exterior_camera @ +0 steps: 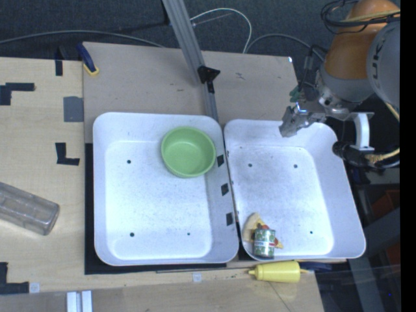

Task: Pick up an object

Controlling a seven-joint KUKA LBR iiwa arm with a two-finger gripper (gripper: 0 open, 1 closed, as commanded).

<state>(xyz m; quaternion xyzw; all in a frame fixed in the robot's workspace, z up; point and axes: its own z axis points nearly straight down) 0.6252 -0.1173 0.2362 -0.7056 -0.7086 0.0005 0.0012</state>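
Note:
A green bowl (188,151) sits upright in the left bin (117,194), near its far right corner. A small can with a green label (264,240) stands in the near left corner of the right bin (312,194), with a yellowish scrap (252,222) beside it. My gripper (290,126) hangs over the far edge of the right bin, well away from the can and the bowl. Nothing shows beneath its tip.
A yellow mustard bottle (278,272) lies on the bench just in front of the right bin. A clear plastic container (25,208) lies at the far left. A grey pole (188,38) rises behind the bins. Cables (227,15) trail at the back.

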